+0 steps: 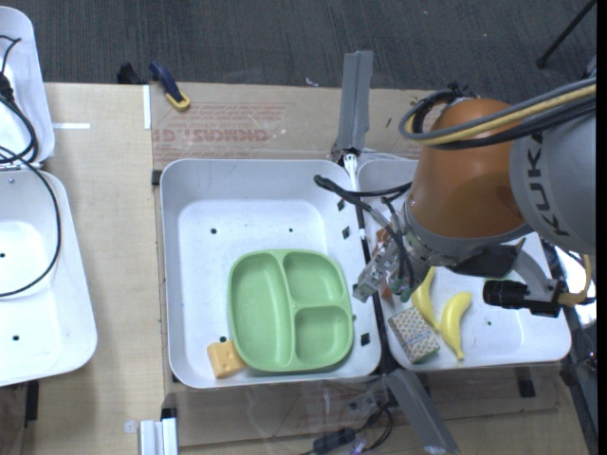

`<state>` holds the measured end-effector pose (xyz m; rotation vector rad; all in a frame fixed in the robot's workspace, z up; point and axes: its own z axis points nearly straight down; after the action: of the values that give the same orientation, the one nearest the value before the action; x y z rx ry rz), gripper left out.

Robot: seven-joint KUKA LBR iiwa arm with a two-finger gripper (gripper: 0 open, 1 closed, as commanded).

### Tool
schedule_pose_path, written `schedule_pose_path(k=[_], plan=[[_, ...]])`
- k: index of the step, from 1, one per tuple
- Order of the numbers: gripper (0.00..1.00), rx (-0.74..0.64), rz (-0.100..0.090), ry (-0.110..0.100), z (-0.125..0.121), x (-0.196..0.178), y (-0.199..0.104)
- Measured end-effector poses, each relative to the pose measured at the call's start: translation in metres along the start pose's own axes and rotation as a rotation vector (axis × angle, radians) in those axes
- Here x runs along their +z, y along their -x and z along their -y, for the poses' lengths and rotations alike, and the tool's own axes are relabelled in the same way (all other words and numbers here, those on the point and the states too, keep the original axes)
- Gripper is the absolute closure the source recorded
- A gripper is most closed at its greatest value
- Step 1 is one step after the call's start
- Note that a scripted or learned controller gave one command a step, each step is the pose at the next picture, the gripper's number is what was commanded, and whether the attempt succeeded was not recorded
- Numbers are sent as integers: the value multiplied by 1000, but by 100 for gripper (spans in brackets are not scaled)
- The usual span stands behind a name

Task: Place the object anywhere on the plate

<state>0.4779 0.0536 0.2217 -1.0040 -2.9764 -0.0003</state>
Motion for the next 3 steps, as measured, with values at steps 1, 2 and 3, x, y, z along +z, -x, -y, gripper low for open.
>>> schedule_pose_path(k=[1,2,3], plan=[[100,105,-1,-3,-42,31,-10],[0,104,-1,-3,-42,31,-10],[0,147,3,-1,-24,-109,52]])
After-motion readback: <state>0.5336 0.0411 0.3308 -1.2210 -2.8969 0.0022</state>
